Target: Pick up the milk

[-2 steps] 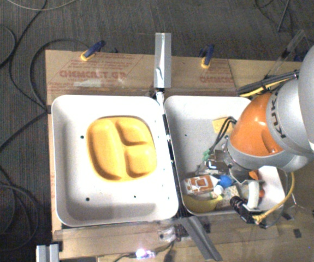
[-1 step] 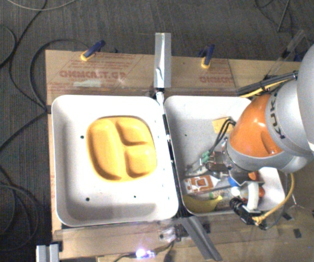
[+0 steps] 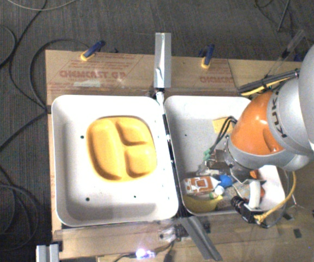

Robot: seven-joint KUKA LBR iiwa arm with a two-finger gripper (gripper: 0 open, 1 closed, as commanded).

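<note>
Camera view: arm (image 3: 277,127) is bent down over right bin (image 3: 192,119), entering from 3 o'clock. Gripper (image 3: 222,179) is lowered at milk (image 3: 199,185); its state cannot be determined.

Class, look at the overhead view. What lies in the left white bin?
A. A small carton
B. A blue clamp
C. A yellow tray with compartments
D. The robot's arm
C: the yellow compartment tray sits alone in the left bin, while the arm reaches into the right bin.
</note>
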